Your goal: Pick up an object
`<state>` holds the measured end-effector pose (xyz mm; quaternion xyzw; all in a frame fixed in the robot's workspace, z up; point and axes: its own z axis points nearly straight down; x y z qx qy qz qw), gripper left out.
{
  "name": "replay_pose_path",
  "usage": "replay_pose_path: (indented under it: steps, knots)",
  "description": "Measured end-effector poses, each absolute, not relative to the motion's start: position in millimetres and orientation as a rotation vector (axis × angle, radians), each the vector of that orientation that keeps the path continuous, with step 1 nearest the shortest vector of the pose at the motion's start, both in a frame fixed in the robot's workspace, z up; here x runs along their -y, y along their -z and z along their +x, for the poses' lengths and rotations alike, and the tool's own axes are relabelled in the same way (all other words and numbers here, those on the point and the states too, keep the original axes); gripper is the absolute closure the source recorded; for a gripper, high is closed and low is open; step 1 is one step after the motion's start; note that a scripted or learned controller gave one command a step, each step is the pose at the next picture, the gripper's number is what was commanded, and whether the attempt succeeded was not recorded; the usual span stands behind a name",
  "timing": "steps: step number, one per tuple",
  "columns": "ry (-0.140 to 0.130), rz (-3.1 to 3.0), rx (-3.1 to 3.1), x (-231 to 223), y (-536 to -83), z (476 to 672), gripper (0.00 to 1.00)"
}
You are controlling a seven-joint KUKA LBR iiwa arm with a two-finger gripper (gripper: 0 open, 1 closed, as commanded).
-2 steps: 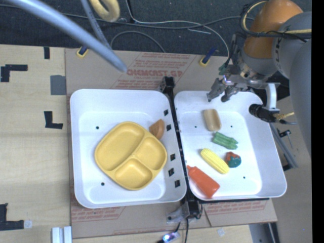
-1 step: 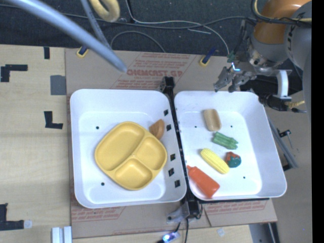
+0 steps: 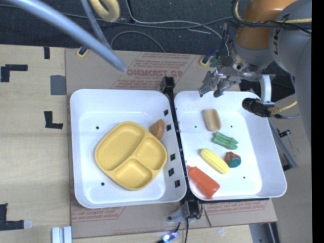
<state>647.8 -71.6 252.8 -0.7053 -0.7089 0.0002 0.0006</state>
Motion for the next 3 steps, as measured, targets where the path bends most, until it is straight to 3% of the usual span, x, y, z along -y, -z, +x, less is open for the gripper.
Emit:
replay_pose_path:
  steps: [3]
  knots:
    - [-0.004, -2.213, 2.226, -82.5, -214.5, 619.0, 1.0]
